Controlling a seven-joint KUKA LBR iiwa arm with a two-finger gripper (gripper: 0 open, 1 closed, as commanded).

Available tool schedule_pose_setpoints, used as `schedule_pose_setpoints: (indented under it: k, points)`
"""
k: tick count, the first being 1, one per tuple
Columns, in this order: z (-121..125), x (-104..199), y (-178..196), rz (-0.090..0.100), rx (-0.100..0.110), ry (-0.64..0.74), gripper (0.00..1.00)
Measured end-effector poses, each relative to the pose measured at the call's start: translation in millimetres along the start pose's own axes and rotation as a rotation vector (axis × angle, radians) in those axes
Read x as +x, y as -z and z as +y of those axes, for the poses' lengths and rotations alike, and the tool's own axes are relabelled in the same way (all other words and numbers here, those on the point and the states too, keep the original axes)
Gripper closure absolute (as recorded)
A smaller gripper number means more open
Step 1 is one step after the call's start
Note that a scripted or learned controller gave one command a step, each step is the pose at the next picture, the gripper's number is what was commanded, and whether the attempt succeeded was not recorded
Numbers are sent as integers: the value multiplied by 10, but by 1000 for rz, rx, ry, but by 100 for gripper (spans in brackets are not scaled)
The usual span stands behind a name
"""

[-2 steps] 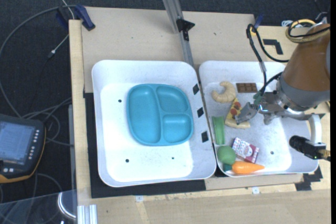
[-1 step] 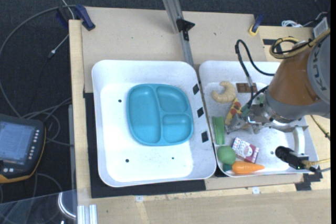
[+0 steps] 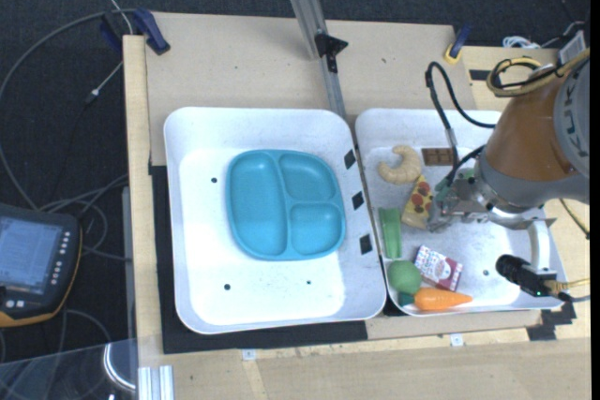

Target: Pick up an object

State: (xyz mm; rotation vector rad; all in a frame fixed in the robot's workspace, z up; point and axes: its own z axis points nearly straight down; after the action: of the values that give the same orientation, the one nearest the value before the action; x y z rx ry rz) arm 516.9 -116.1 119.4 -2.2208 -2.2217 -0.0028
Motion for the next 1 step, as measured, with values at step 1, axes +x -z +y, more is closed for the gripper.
schedule_pose_setpoints:
  k: [1]
  points:
    - [-36, 24, 623, -3, -6, 1, 100]
